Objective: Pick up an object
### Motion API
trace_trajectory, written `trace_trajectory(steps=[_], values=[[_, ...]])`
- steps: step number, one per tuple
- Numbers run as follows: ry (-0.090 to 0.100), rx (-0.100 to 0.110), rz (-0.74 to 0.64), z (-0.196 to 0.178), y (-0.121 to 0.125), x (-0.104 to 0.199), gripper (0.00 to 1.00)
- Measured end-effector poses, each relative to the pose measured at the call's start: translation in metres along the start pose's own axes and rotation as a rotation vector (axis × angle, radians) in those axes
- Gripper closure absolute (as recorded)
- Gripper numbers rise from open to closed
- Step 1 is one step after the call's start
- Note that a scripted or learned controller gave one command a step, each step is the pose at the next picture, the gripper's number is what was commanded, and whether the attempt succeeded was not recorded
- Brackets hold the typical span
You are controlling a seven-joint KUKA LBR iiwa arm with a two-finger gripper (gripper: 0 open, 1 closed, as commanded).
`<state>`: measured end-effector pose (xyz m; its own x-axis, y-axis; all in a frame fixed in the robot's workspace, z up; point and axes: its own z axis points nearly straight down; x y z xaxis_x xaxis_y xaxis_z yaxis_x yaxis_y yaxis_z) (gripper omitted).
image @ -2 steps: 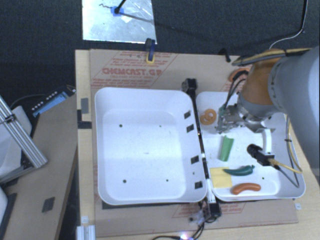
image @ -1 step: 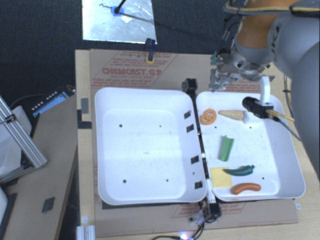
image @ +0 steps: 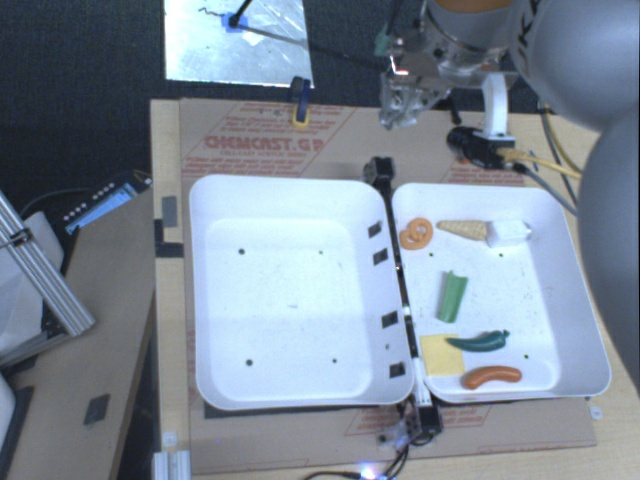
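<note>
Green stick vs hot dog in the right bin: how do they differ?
Colour: the green stick is light green, the hot dog orange-red. Pose: the green stick lies nearly along the bin's depth, the hot dog lies crosswise near the front rim. Shape: the green stick has squared ends, the hot dog rounded ones. Both lie flat in the right bin, apart from each other, well away from the tool.

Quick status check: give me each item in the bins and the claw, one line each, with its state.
claw: raised beyond the bins' far edge, holding nothing visible
pretzel: flat, right bin, far left corner
ice cream cone: on its side, far end
green block: lying flat, mid bin
yellow square: flat, near left corner
green pepper: lying beside the square
sausage: lying by the near wall
left bin: sitting beside the right bin
</note>
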<state>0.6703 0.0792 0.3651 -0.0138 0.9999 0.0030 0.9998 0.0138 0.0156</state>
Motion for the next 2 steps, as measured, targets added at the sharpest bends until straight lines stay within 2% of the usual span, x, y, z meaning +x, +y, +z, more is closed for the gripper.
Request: trace_trajectory(steps=[1, 2], values=[[0.0, -0.003, 0.006, -0.154, 0.001, 0.024, 1.0], [-0.003, 0.012, 0.015, -0.162, 0.0, -0.038, 1.0]])
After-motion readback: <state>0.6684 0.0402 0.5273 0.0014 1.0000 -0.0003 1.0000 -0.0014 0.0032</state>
